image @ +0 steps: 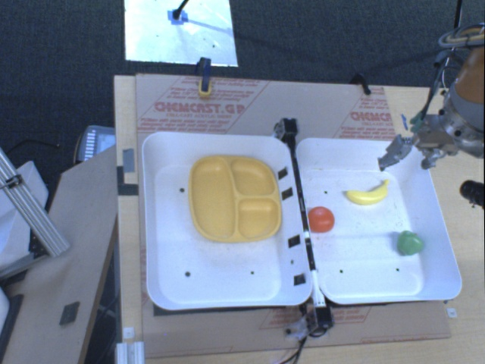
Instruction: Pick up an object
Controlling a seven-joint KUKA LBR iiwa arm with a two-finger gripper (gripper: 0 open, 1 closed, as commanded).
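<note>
Hovering at the frame's right, the pincer (413,152), fingers apart and empty, sits above the banana (367,194); descending off-centre could nudge its curved body aside.

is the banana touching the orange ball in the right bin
Apart. The camera view shows bare white bin floor between the banana and the orange ball, which lies lower left of it near the divider.

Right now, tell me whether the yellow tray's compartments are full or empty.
Empty: all three compartments of the yellow tray in the left bin show bare yellow plastic.
</note>
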